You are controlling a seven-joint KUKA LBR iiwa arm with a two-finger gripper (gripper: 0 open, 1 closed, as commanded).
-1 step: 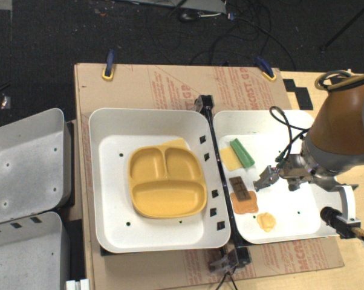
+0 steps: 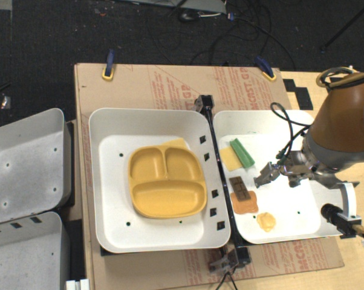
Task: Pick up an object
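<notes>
The pincer (image 2: 262,178) is seen above the right bin (image 2: 303,229); whether it is spread cannot be told. Just left of it lie a brown block (image 2: 239,189) and a green block (image 2: 242,152), untouched.

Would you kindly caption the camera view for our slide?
Gripper over right bin near green block; yellow divided tray in left bin.

A brown cardboard-topped bench (image 2: 164,80) with red printing carries two shallow white bins side by side, touching along a black divider. The left bin (image 2: 103,162) and the right bin (image 2: 303,219) sit square on it. Two clamps (image 2: 109,65) grip its far edge.
</notes>
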